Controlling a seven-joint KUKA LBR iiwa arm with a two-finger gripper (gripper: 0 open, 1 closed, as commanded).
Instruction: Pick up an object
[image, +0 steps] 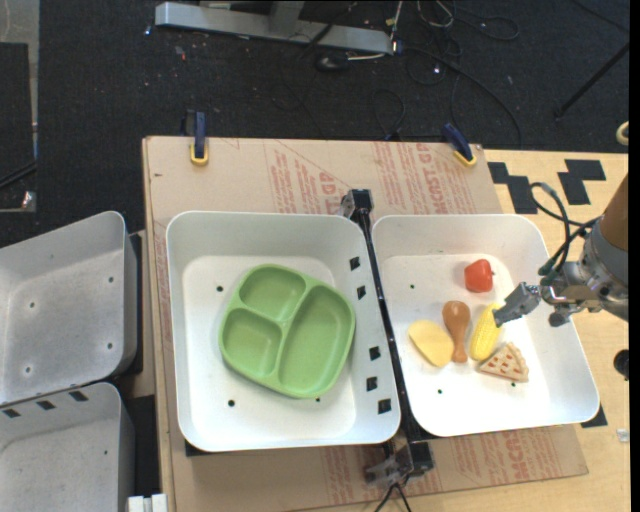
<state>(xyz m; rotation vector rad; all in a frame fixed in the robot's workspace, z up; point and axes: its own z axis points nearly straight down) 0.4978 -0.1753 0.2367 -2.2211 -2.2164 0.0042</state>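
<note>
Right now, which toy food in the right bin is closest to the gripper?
The corn cob: the gripper hangs just above its upper end. The drumstick, yellow slice, pizza slice and red tomato lie farther off.

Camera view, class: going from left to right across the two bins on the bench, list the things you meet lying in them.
green divided plate → yellow flat piece → drumstick → corn cob → pizza slice. The red piece overlaps the corn's column, so its place is unclear.
</note>
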